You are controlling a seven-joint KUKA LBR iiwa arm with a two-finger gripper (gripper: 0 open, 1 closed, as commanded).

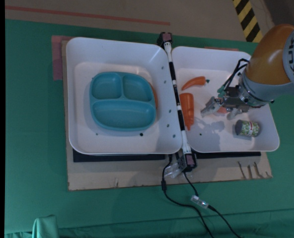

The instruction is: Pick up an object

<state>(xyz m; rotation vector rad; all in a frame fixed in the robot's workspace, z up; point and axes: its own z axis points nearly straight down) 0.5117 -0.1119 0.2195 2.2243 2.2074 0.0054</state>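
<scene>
The two-finger gripper (pixel 217 108) hangs over the middle of the right shallow white plastic bin (pixel 266 145); its fingers appear spread, with nothing visibly pinched between them, and something small and reddish shows just beside them (too blurred to identify). Candidate objects in this bin: a large orange plastic carrot (pixel 187 109) lying lengthwise near the left wall, a smaller orange chilli-shaped pepper (pixel 194 82) above it, and a small green-labelled can (pixel 247 128) on its side to the lower right of the gripper. The carrot is probably light, rigid and smooth; grasp across its thicker upper half, as the taper may slip. The can would likely roll; close on its curved sides. The left white bin (pixel 77 48) holds a teal three-compartment plate (pixel 122 114).
</scene>
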